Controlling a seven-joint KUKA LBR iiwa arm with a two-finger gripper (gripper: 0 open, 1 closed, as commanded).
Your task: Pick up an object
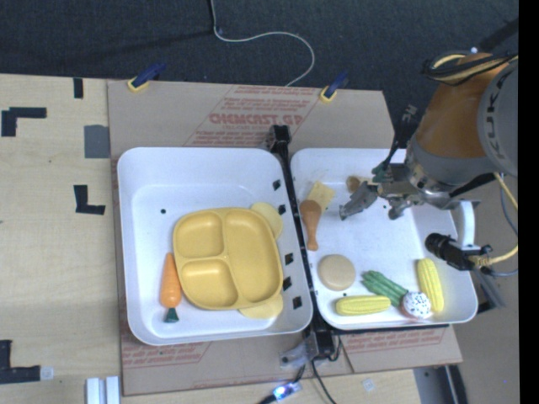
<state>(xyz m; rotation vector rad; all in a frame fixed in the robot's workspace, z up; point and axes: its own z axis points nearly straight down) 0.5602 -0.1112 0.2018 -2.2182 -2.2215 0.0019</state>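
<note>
1. White plastic forms the two shallow bins; the right bin point(381, 160) is holding the candidate objects, and the left bin point(139, 183) is holding a yellow divided plate point(226, 255) with an orange carrot point(170, 283) lying just beside it on the left.

2. Grey arm with its orange band point(459, 116) is reaching in from the right, and the gripper point(375, 199) is hanging over the far half of the right bin. The jaws are standing apart, spread to a moderate gap, with nothing showing between them.

3. Judging from this layout, the task is sitting at the approach step: no object is being gripped or lifted yet.

4. Closest to the jaws is a wooden spoon point(312, 215), lying to their left along the divider side of the bin, near but apart from the left finger.

5. Other choices are lying nearer the camera, well apart from the jaws: a tan round disc point(338, 271), a green vegetable point(384, 284), a yellow corn cob point(363, 305) along the near wall, a second corn cob point(430, 283) toward the right wall, and a small red-and-white item point(415, 305) between the cobs.

6. Next move, as a judgement: the gripper is needing to shift left over the spoon, or nearward over the disc, then descend with the jaws straddling the chosen piece before closing.
</note>
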